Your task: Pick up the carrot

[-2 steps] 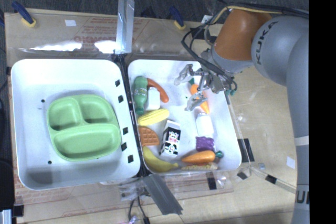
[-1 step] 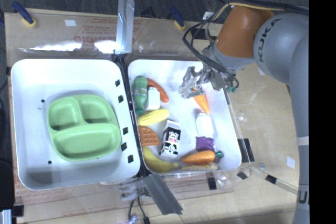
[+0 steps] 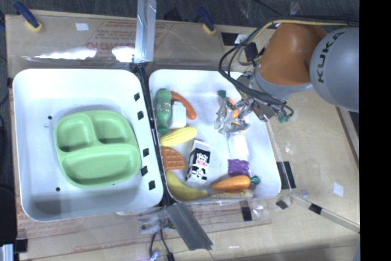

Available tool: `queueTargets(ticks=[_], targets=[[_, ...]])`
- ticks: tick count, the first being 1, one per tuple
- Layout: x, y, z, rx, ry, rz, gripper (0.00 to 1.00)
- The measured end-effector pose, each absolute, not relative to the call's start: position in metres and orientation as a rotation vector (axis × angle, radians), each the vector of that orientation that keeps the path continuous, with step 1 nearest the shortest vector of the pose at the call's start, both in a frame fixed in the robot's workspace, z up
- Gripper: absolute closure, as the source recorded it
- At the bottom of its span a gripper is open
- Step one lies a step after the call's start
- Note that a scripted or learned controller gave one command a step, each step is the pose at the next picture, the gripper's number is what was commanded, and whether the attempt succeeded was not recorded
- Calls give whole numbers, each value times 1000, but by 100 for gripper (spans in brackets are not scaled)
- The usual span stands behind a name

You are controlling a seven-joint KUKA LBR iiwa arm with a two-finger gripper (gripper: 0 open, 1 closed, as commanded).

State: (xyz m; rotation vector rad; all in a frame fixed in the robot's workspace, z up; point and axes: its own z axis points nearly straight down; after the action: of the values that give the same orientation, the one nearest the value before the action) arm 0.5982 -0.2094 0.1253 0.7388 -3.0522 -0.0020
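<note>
- Two shallow white bins are seen side by side on the bench; the left bin [image 3: 27, 131] holds a green divided tray [image 3: 96, 147], which lies flat near its middle.
- The carrot [image 3: 231, 183] is found in the right bin [image 3: 269, 150], close to the near wall and toward the bin's right corner.
- The carrot is laid flat with its long axis roughly left to right across the view, almost parallel to the near wall; its green leafy end is pointed to the right and its orange tip to the left.
- A purple item [image 3: 238, 166] is seen just behind the carrot, and the end of a banana [image 3: 185, 188] is placed just beside the carrot's left tip.
- A small carton with a cow picture [image 3: 198, 162] stands between the banana and the purple item, and a waffle-like brown piece [image 3: 173, 159] is set to its left.
- Further back in the right bin, a corn cob [image 3: 178, 136], a green bottle-like item [image 3: 163, 108] and an orange-red curved item [image 3: 185, 104] are grouped near the divider.
- The gripper [image 3: 234, 114] is positioned over the back right part of the right bin, well apart from the carrot, with a white block [image 3: 238, 146] lying between them.
- How far the fingers are spread cannot be told, as their outline is lost among cables and clutter; the carrot is not seen between them.
</note>
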Motion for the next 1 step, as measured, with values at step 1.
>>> queueTargets(ticks=[1], targets=[[581, -210, 215, 513, -3108, 7, 100]])
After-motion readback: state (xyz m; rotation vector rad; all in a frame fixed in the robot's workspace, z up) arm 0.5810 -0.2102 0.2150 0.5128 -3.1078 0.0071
